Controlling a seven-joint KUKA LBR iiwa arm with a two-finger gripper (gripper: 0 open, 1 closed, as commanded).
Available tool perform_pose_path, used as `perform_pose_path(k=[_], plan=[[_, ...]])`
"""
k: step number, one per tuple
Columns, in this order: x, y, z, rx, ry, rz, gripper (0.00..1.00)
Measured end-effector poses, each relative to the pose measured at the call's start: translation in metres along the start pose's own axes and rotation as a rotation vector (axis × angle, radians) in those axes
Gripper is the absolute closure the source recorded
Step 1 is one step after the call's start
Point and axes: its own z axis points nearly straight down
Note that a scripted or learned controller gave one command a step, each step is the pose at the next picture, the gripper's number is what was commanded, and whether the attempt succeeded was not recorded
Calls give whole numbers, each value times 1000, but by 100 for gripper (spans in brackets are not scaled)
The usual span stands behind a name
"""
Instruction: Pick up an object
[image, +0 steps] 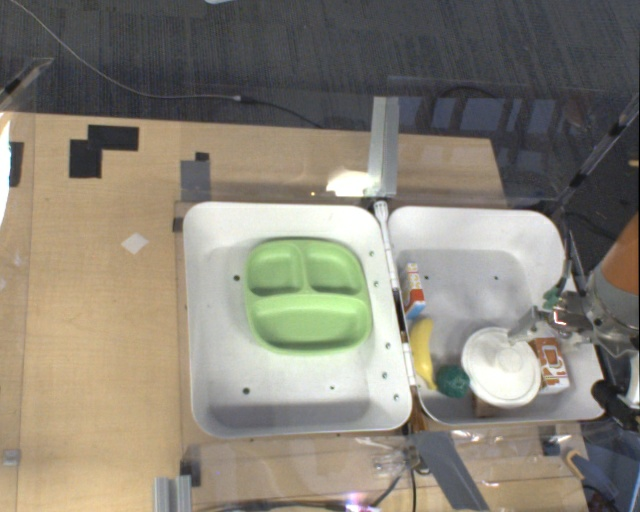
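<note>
Reaching in from the right, the gripper (540, 322) hangs over the right bin (470, 245); how far its fingers are parted cannot be told. Just below and left of it lies a white bowl (500, 366), with a brown carton (551, 364) beside it. A green divided plate (305, 295) fills the left bin (215, 330).

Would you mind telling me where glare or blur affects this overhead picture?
Camera view: a bright glare spot on the bench just behind the two bins; the claw at the right looks soft and blurred; the green divided plastic tray is evenly lit, with faint shading along the left white bin's wall.
</note>
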Motion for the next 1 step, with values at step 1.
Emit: perform_pose_path(k=[1], plan=[[4, -1, 35, -23, -5, -69, 0]])
